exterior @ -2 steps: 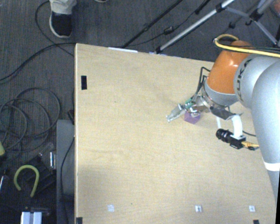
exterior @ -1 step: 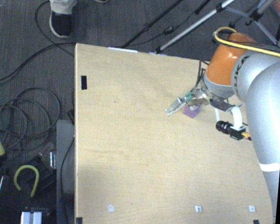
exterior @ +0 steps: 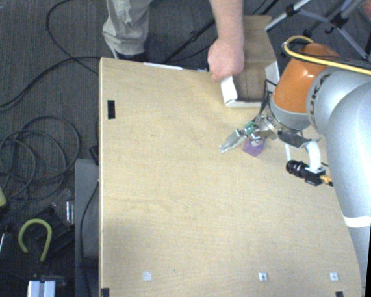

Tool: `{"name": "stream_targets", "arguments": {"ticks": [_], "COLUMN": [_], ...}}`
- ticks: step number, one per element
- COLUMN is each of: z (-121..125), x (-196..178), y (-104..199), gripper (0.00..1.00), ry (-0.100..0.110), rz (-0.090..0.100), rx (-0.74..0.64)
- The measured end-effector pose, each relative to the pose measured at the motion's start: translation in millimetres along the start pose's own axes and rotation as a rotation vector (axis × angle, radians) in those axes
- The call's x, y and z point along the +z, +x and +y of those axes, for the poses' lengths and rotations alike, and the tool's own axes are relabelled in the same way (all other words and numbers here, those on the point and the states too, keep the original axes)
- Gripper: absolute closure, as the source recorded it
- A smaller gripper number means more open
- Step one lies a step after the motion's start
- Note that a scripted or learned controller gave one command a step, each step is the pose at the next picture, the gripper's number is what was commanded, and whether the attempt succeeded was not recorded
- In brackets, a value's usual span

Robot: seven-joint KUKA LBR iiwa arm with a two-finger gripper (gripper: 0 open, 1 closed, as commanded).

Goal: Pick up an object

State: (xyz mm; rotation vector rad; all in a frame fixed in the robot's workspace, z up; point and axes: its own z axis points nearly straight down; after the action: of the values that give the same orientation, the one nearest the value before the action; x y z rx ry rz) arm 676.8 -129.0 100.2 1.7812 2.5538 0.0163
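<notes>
A small purple block lies on the tan wooden tabletop, toward the back right. My gripper hangs low over the board right beside this block, on its left, pointing left. A bit of green shows at the gripper's base. The grey arm with its orange band comes in from the right. The block looks to touch the gripper's body, but whether it is gripped is hidden.
A person's hand holds a white block at the table's back edge, close to my wrist. A brown cardboard box stands behind it. Cables lie on the floor to the left.
</notes>
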Motion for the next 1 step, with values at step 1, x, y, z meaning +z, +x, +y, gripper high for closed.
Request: {"name": "stream_targets", "arguments": {"ticks": [1], "z": [-8.4], "x": [15.1], "y": [2.9], "gripper": [0.00], "ry": [0.025], "rz": [0.013], "rx": [0.003]}}
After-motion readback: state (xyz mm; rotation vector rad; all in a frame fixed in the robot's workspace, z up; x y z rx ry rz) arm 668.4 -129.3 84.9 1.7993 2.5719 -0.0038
